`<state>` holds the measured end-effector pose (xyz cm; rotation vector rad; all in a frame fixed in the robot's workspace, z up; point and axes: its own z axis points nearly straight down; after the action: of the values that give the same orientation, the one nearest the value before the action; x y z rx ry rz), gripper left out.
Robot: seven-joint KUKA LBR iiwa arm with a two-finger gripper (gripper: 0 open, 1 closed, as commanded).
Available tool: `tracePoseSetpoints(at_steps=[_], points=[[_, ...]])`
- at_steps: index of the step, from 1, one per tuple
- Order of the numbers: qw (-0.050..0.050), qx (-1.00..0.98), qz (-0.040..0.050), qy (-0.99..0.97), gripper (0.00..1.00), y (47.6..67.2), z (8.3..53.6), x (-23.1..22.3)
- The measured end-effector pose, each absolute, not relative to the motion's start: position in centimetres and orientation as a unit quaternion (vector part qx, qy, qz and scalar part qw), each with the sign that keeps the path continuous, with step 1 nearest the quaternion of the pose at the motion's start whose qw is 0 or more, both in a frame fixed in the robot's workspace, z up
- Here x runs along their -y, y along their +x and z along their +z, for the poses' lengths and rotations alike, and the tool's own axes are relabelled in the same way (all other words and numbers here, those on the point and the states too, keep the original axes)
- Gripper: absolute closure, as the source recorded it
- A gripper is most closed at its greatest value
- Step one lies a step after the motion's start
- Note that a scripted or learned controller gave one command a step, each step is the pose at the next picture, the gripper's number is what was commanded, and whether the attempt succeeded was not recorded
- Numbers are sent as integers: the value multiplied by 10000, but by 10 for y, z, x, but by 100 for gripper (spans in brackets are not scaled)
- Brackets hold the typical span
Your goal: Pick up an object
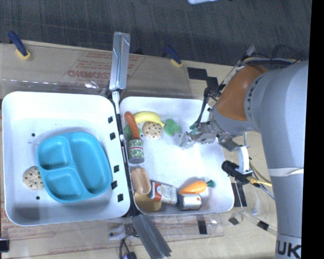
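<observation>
My gripper (187, 140) hangs low over the upper right part of the right bin (166, 163), just right of a small green leafy toy (172, 127). A yellow banana (146, 118), a round cookie (152, 130) and a red sausage-like piece (131, 125) lie at the bin's upper left. A small green-labelled can (136, 151) stands by the left wall. Along the front edge lie a tan bread piece (141, 182), a red-labelled bottle (163, 192), a silver can (190, 202) and an orange carrot (193, 186). I see nothing in the gripper.
The left bin (23, 112) holds a blue divided plate (73, 166) and a second cookie (33, 178) at its left side. The grey arm with its orange band (236, 97) reaches in over the right bin's right rim. White bin floor shows below the gripper.
</observation>
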<state>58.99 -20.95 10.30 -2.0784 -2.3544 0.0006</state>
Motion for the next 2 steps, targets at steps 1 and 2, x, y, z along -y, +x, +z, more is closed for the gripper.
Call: tracePoseSetpoints(at_steps=[1, 2], points=[[10, 7500, 3, -6614, 0, 590, 103, 209], [5, 7519, 3, -6593, 100, 591, 113, 209]])
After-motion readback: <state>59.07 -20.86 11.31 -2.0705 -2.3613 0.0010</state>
